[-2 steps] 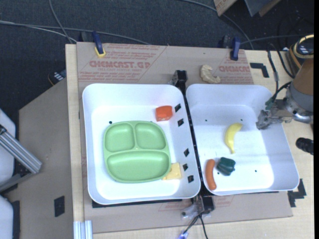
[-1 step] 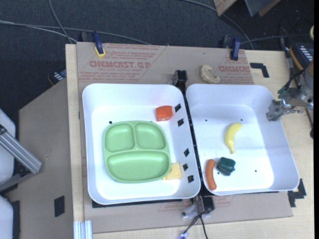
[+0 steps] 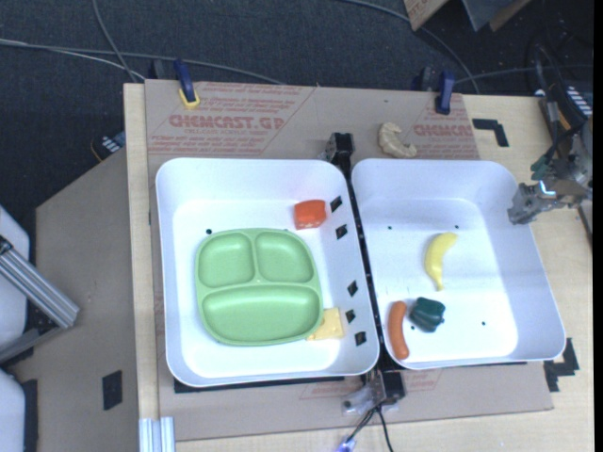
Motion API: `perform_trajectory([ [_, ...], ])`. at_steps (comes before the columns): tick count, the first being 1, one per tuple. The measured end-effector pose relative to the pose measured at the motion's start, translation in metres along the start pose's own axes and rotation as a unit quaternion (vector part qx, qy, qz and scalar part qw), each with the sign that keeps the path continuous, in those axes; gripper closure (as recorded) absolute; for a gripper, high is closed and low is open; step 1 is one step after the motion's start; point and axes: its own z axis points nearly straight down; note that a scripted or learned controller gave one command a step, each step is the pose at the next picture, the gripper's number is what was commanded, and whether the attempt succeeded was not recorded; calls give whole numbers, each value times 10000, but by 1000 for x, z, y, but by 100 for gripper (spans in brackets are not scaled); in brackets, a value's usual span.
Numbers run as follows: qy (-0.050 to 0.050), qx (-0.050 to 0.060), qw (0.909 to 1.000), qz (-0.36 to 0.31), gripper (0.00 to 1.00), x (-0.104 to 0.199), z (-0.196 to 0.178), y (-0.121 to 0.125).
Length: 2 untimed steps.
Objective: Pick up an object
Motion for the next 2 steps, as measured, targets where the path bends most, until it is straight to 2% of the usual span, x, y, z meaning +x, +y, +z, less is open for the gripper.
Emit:
perform_trajectory([
  [1,18,13,10000,-25,100,53,-11,6],
  [2,16,12,10000,-30,100,112,-8,27],
])
